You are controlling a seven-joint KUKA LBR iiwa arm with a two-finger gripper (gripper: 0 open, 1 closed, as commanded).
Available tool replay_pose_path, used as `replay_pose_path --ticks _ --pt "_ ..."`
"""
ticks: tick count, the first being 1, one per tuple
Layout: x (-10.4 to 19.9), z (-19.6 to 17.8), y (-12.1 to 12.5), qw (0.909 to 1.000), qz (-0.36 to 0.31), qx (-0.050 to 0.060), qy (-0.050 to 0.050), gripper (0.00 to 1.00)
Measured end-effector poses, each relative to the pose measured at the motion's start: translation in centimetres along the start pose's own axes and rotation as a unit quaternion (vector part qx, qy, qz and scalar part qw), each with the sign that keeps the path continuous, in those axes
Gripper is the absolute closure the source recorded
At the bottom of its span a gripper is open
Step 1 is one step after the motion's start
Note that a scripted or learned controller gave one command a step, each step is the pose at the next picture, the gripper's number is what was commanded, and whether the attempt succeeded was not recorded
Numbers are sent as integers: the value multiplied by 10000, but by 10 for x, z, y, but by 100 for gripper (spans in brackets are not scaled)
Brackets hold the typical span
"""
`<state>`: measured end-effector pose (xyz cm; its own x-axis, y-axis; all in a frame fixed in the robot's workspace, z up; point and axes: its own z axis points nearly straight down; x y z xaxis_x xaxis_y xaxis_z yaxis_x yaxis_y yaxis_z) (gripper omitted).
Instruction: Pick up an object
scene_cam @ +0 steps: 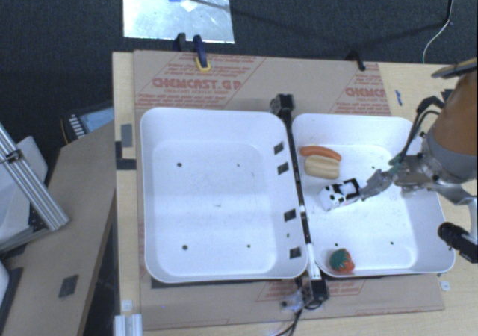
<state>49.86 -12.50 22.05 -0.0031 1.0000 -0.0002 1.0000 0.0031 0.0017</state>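
1. Far left we've got the left bin [216, 193], a shallow white tray sitting on the worktop [224, 81], which looks lined with printed cardboard.
2. Next over is the right bin [403, 249], pushed right up beside the first, with a dark strip of clips running down the seam between them.
3. In the upper left part of that right bin we see a hot dog toy [322, 162], bun and sausage, lying on its side.
4. Just below it sits a small black-and-white object [340, 194], and the end effector [367, 187] is right at its right edge, touching or nearly so.
5. We honestly can't tell if the end effector is open or closed from this angle.
6. Near the bottom edge of the right bin there's a little red and green toy [341, 260], well apart from the rest.
7. The arm [448, 155] comes in from the right.
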Motion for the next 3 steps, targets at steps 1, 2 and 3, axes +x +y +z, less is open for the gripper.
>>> replay_pose_path --ticks 1,2,3 --pt "-49 -156 0 9999 25 -92 -40 0" --pt "-45 -158 0 10000 -7 -32 -16 100" --pt "-83 -200 -12 10000 14 -14 -11 100"
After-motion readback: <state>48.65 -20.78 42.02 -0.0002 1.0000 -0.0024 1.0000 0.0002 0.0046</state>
